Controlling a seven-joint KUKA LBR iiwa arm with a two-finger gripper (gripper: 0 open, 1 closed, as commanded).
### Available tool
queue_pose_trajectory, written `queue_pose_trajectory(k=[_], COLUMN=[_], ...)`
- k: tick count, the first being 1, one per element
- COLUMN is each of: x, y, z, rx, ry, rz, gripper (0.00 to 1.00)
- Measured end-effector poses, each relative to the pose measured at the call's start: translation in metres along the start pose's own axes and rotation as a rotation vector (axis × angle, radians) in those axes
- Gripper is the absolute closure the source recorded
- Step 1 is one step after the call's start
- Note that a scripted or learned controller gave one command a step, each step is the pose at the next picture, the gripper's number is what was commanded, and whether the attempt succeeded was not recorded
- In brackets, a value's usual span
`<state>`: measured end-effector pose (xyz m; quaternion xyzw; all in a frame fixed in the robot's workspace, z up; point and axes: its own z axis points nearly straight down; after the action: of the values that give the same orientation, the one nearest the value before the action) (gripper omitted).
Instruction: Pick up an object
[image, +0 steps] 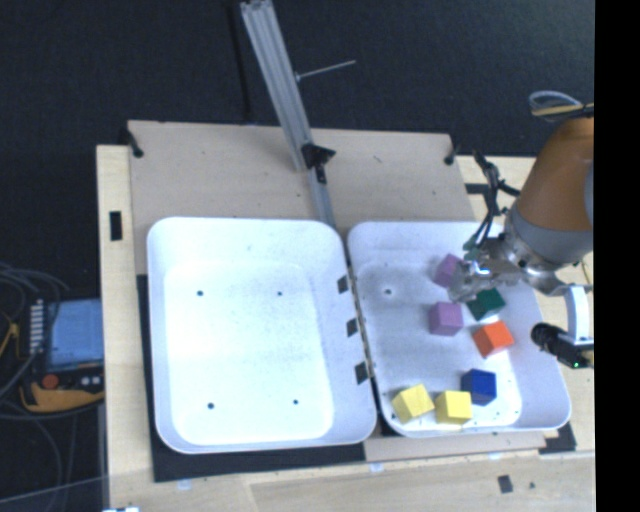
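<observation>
The gripper (470, 280) is seen low in the right bin (400, 262), just beside 2 purple blocks (446, 269); whether it is released or clenched cannot be told. Nearer, a green block (489, 302), an orange block (492, 338), a blue block (480, 385) and 2 yellow blocks (412, 403) are scattered.

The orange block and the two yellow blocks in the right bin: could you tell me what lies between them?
A blue block lies between the orange block and the yellow blocks, seen in the camera view.
</observation>
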<state>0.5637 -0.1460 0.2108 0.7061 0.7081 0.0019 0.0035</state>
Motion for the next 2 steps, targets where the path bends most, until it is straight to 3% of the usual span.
queue_pose_trajectory(k=[1, 2], x=[-0.002, 0.045], y=[0.002, 0.024], z=[-0.054, -0.040], rx=[0.000, 0.006], ry=[0.000, 0.002], rz=[0.000, -0.004], gripper=[1.00, 1.00])
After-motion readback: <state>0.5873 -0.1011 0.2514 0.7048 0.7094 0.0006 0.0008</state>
